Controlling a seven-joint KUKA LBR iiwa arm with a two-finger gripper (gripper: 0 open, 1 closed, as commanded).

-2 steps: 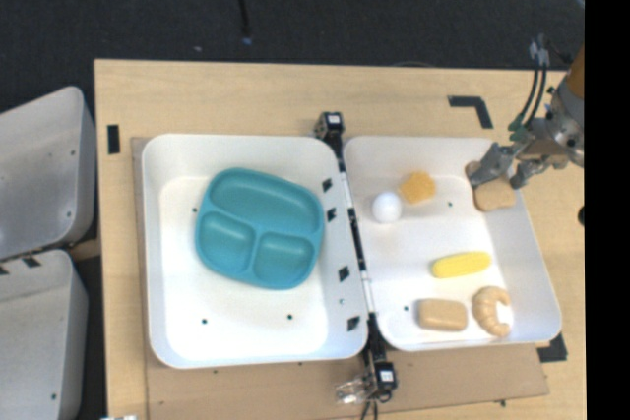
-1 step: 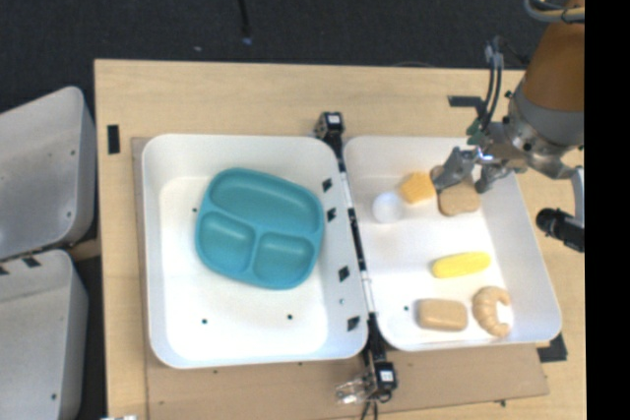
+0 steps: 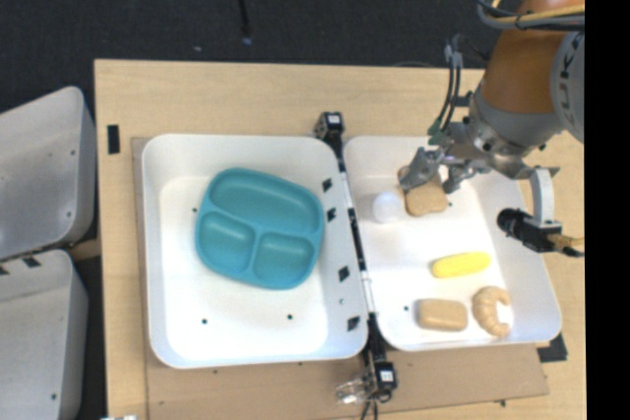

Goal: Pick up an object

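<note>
Fingers I cannot read from my screen, so I cannot tell how wide the gripper point(image 3: 430, 174) stands. It hangs over the far part of the right bin point(image 3: 527, 334), right above a tan bread-like piece point(image 3: 426, 202), seemingly touching its top, though I see nothing clearly clamped. A small white ball point(image 3: 388, 207) lies just left of that piece. Nearer to me sit a yellow banana-like piece point(image 3: 460, 265), a tan bun point(image 3: 440, 314) and a croissant point(image 3: 492, 310). I see a teal divided plate point(image 3: 260, 227) in the left bin point(image 3: 167, 330).
</note>
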